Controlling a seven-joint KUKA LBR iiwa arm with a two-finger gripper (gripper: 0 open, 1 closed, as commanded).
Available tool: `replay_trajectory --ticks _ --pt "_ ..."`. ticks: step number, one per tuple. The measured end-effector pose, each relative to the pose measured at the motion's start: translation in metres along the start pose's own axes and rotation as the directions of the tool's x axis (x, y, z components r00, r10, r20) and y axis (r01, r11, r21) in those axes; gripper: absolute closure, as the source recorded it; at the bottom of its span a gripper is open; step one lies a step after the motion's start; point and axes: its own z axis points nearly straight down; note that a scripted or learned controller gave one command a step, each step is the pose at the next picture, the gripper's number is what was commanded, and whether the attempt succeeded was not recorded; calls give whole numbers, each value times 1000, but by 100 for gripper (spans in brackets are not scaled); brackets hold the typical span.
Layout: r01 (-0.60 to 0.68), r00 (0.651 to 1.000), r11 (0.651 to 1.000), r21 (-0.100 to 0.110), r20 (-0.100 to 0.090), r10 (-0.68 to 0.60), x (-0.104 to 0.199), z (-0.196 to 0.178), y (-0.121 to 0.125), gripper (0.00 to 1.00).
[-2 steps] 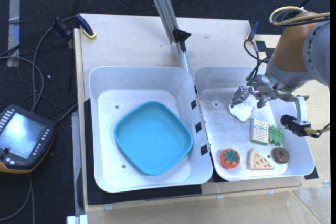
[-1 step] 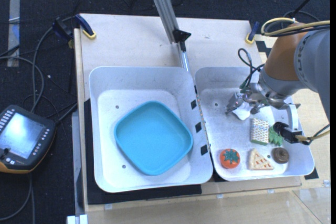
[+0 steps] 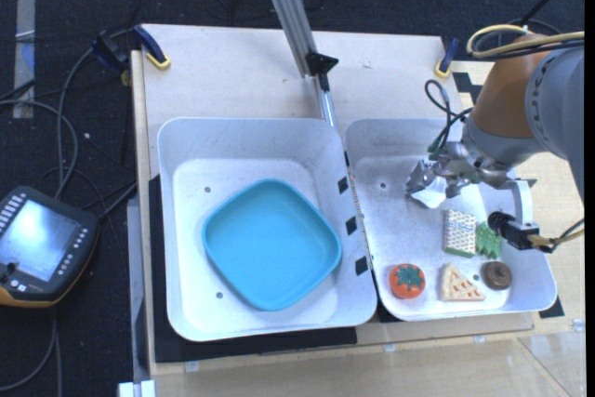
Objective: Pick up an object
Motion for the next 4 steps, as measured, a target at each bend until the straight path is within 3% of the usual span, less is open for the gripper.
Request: replay_trajectory --ticks 2,3,4 --pt "0 1000 1000 -4 1 0 -1 -123 4 100" --pt "0 1000 1000 -1 0 0 -1 -143 4 100" --pt "5 1000 1000 0 -1 -5 60 -145 -3 100"
